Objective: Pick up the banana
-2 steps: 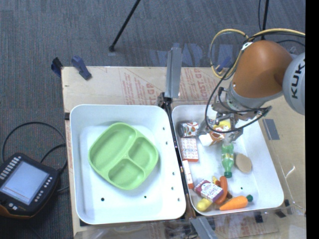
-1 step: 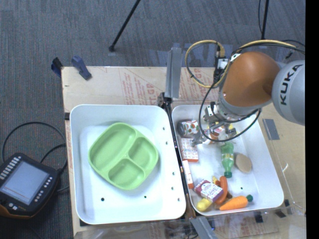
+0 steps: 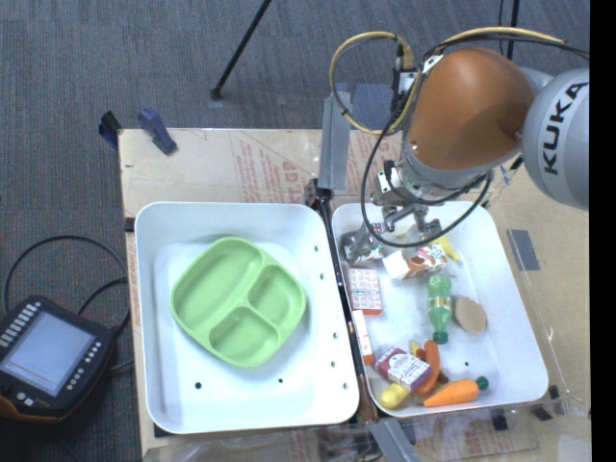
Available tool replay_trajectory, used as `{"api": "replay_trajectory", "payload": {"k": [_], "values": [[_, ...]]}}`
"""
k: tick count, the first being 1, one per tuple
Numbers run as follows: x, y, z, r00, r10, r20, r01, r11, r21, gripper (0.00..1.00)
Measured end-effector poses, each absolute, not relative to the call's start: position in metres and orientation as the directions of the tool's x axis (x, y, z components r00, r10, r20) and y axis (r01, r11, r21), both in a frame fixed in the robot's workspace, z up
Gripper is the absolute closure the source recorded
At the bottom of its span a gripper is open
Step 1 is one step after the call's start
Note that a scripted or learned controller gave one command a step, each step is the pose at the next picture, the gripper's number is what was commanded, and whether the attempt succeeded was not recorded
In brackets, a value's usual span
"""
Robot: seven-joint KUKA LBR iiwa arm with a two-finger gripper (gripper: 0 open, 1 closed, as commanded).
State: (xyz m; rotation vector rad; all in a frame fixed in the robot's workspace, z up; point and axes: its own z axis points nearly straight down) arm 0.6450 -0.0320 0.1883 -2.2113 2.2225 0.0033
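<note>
progress: pick not done. Banana lies in the bin, not lifted. My read: approach stage. Left to do: line up, close on it, raise it.
pendant: black handheld controller w/ screen (image 3: 46,354) on grey carpet floor, far left of jaws & lower. Hard casing, cable attached.
left bin: shallow white plastic bin (image 3: 159,248), smooth, rounded corners. Sits left of jaws.
table: pale board top w/ red print (image 3: 241,166), flat, matte. Carries both bins.
plate: light-green plastic plate w/ three compartments (image 3: 241,301), glossy, soft rounded edges. Lies in left bin, well left of jaws & lower.
box: flat red-and-white printed box (image 3: 364,290), card-like, just below-left of jaws.
jaws: grey metal, under the wrist, over upper-left part of right bin. Open or closed: can't tell, wrist & cables hide them.
carton: small white carton w/ coloured print (image 3: 412,261), boxy, just below jaws.
bottle: small green plastic bottle (image 3: 439,306), lying down, below-right of jaws.
banana: small yellow curved toy piece (image 3: 449,250), prob. the banana. Smooth plastic look, partly hidden, touching carton's right side. Just right of jaws & a bit lower.
carrot: orange toy carrot w/ green tip (image 3: 450,393), tapered, well below jaws.
arm: grey arm w/ glossy orange dome-like band (image 3: 469,109), above-right of jaws, yellow & black cables looped round it.
right bin: second shallow white plastic bin (image 3: 510,335), same make as left one.
</note>
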Motion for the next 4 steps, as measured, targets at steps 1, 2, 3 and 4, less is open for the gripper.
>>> {"api": "replay_trajectory", "payload": {"k": [1,2,3,4], "values": [[0.645,-0.025,0.358,0.343,-0.939,-0.006,-0.939,-0.343,-0.006,0.0],[0.644,-0.098,0.297,0.554,-0.832,-0.006,-0.832,-0.554,-0.003,0.0],[0.644,-0.114,0.123,0.772,-0.636,-0.005,-0.636,-0.772,-0.004,0.0],[0.645,-0.131,0.133,0.977,-0.212,0.0,-0.212,-0.977,-0.006,0.0]]}}
